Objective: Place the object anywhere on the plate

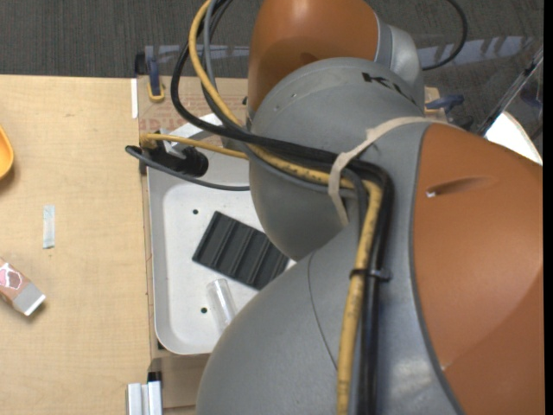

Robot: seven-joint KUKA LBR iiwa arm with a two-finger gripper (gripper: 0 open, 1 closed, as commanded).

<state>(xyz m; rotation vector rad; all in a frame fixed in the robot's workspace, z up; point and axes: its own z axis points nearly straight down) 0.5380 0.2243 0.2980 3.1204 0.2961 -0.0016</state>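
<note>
The arm (371, 232) is looming across most of the view, covering the right bin and hiding the pincer, so I cannot tell its state or which way anything lies from it. The desk (69, 145) is spreading out at left, and the white bin (173, 223) beside it is holding a dark ribbed slab (238, 249), its long axis running diagonally, with a small clear piece (220, 299) just below. No plate is identifiable; which item is the task's object is unclear.
</note>
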